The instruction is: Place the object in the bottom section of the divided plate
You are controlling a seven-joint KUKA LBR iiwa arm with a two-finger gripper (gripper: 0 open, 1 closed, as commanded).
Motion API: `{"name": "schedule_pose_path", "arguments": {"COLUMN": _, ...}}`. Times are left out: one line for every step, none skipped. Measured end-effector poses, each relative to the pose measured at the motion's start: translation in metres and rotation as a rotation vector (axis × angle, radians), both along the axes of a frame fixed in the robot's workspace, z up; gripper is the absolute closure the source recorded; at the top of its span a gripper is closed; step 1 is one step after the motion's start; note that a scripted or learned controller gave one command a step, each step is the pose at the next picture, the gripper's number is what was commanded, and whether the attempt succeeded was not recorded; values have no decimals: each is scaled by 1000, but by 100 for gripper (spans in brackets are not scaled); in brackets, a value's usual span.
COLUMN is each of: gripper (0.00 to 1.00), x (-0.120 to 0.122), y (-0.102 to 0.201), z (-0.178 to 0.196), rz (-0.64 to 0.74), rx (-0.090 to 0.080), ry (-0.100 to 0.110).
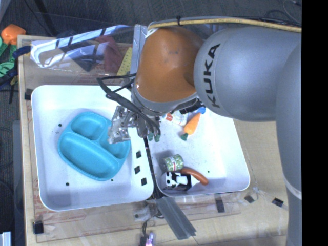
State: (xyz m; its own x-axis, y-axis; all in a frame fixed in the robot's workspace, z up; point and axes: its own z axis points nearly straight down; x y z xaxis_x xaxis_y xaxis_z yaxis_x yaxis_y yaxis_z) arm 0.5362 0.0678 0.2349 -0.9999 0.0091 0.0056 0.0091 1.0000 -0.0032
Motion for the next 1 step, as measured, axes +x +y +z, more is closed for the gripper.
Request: {"name": "schedule_pose_path", "arguments": {"gripper": 100, "x": -11, "y": -21, "z": -44, "rz": 230, "rx": 4, "ry": -2}}
